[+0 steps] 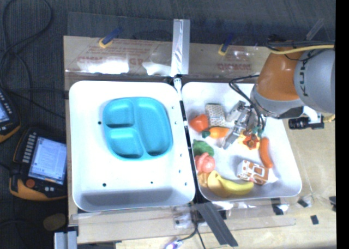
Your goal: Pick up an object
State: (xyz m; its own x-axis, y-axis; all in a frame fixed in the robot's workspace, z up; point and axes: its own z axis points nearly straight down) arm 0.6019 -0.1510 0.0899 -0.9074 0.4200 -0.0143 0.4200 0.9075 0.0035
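1. The tabletop carries two shallow white bins side by side; the right bin serves here as the landmark.
2. The grey arm, with its orange band, reaches in over the right bin's far right corner.
3. The tool hangs low over the middle of the right bin, its metal parts pointing toward the bin's left wall. Whether it is spread or closed cannot be told, and nothing can be made out held in it.
4. Just beside the tool, toward the right bin's left wall, lies a small orange piece, with a red tomato-like piece next to it near that wall.
5. A silver grater-like block sits toward the far side of the right bin, close to the tool.
6. A carrot lies near the right wall of the right bin, and a small red-and-dark item sits between it and the tool.
7. A green piece and a pink-red fruit rest by the left wall, nearer the front.
8. A banana lies along the front of the right bin, with a white-and-orange packet just beside it.
9. The left bin, touching the right bin's left wall, holds a blue divided tray.
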